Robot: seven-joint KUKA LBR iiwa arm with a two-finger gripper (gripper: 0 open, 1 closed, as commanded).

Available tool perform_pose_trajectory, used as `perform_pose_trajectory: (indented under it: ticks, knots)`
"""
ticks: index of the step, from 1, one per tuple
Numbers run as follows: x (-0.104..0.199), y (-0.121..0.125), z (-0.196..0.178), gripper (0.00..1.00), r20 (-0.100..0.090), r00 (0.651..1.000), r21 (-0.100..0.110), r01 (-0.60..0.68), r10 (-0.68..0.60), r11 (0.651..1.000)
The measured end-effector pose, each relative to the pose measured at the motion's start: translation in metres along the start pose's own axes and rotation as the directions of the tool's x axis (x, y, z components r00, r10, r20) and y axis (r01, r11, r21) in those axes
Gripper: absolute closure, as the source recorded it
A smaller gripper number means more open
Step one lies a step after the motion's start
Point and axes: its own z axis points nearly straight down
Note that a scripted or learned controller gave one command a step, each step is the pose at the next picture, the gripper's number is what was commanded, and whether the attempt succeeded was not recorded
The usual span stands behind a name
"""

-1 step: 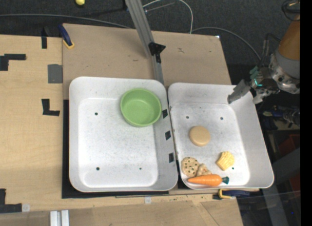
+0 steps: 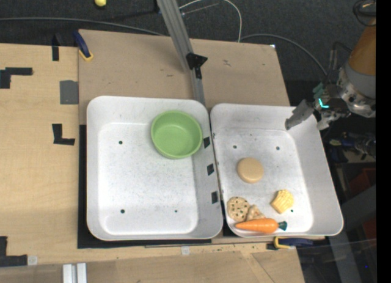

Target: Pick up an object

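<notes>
Carrot [image 2: 256, 226] in right bin [image 2: 317, 153], wooden bench [image 2: 36, 153]

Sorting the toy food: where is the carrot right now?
The carrot lies along the near edge of the right bin, just below the cookie.

The arm [image 2: 365, 62] enters at the right edge as a rounded body, with a broad orange band over a pale grey section below it. Under the grey part sits a lighter, silvery wrist flange with darker fittings around it. A small teal-green light glows on the dark block beside the flange. From there the gripper [image 2: 299, 117] reaches leftward as a slim grey wedge with a dark underside. Thin dark cables hang near the wrist.
</notes>
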Motion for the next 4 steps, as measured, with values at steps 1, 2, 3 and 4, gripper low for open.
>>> perform_pose_trajectory:
  ticks: [1,2,3,4]
  knots:
    - [0.007,0.007,0.052,0.00,0.000,1.000,0.005,0.000,0.000,1.000]
    - [0.005,0.002,0.097,0.00,0.000,1.000,0.005,-0.001,0.001,1.000]
    - [0.014,-0.004,0.158,0.00,-0.002,1.000,0.008,0.000,0.000,1.000]
    - [0.014,-0.002,0.144,1.00,0.000,1.000,0.002,0.001,-0.001,1.000]
